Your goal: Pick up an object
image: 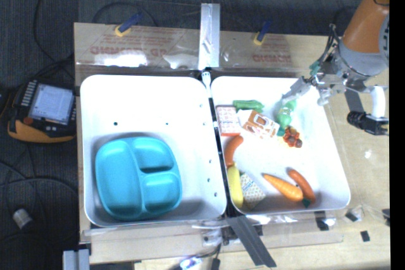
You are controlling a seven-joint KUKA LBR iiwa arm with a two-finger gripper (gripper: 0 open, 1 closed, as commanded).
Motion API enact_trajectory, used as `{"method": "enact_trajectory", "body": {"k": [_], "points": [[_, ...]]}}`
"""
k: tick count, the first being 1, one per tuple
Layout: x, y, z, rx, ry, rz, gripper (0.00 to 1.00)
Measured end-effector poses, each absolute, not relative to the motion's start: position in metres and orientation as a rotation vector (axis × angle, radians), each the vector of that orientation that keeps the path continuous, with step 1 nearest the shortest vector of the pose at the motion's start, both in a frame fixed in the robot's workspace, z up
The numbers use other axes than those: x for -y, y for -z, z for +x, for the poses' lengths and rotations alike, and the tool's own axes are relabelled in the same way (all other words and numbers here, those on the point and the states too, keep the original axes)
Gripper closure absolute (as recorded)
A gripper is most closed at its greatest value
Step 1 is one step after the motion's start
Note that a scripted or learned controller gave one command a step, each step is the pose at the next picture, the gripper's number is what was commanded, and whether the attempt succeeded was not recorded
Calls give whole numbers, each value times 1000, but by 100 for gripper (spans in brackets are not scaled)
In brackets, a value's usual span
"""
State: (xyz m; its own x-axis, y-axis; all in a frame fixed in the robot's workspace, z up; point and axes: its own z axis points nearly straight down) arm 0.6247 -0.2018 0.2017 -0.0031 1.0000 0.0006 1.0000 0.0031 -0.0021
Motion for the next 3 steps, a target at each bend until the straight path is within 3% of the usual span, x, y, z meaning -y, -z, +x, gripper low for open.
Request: {"method": "enact_trajectory", "body": {"k": [1, 2, 3], "points": [[184, -100, 648, 2227, 1, -2230, 0], [183, -108, 647, 2230, -4, -2227, 100], [138, -194, 668, 2341, -6, -2098, 100]]}}
